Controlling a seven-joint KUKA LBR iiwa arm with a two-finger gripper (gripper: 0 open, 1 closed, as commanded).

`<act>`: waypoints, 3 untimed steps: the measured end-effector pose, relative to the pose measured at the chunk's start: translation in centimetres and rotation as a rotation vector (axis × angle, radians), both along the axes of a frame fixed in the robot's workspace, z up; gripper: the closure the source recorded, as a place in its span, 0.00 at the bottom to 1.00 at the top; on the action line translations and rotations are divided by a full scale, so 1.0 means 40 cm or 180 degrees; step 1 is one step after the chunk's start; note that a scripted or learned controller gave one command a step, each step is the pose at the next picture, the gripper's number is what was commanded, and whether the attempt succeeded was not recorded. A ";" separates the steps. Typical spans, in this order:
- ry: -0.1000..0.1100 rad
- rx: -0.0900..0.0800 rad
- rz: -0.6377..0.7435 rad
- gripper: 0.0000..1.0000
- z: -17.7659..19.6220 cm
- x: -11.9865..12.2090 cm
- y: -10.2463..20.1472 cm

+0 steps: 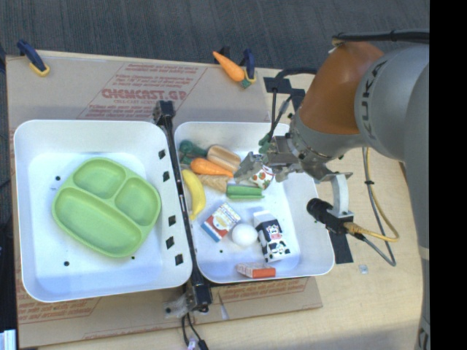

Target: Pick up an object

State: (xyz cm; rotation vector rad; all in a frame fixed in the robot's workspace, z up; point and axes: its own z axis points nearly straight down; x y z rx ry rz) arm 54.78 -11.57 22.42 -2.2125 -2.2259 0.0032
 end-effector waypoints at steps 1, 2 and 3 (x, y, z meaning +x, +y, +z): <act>-0.0017 0.0000 0.0002 0.00 -0.325 -0.085 0.026; -0.0032 -0.0007 0.0017 1.00 -0.296 -0.079 0.025; -0.0015 -0.0005 -0.0006 1.00 -0.068 -0.166 -0.047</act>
